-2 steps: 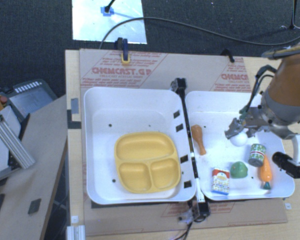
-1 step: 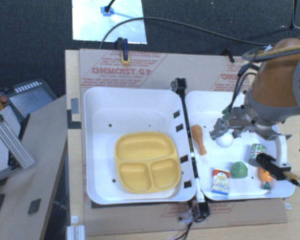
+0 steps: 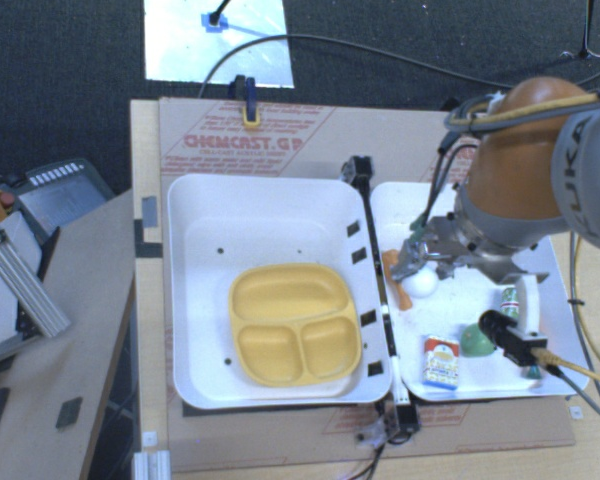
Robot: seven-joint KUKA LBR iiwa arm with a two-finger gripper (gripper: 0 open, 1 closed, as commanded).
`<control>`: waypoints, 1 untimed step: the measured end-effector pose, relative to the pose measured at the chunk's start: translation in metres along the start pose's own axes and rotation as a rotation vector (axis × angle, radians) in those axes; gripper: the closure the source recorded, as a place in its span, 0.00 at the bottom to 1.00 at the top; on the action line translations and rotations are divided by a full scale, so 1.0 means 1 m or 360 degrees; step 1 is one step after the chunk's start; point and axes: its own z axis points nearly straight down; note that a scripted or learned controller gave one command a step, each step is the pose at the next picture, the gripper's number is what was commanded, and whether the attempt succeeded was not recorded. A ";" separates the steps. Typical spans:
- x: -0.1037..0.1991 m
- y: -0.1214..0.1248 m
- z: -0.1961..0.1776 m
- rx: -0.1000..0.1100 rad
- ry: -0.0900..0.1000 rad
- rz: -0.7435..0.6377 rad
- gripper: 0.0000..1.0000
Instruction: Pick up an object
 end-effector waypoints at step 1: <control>0.049 -0.003 0.015 0.0003 0.0000 0.0001 1.00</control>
